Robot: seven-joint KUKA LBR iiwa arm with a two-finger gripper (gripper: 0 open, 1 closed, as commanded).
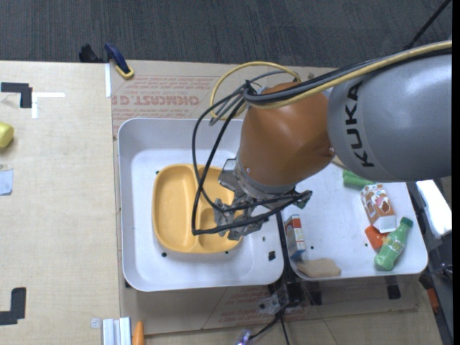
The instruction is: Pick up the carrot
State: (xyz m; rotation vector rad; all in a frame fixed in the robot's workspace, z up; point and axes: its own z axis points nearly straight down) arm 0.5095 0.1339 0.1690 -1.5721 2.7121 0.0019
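**Over the left bin: hand well apart from carrot**

At the right bin's (pixel 338 282) near edge, a loaf (pixel 320 268) and a box (pixel 295 236) are seen. Just beyond, the carrot (pixel 373 237) is lodged between a bottle (pixel 392 246) and a packet (pixel 377 203), so little of it is exposed for gripping. The hand (pixel 237 220) is hung over a yellow tray (pixel 176 207) in the left bin (pixel 133 192); whether it is wide or narrow cannot be told. "KUKA" can be read on the arm (pixel 388 121); the cardboard's (pixel 154 99) red print, seen upside down, cannot be made out.

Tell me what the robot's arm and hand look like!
The arm is big, round and grey, with "KUKA" in black letters. Above the wrist sits a fat orange band. Black and yellow cables loop around it. The hand is dark metal.
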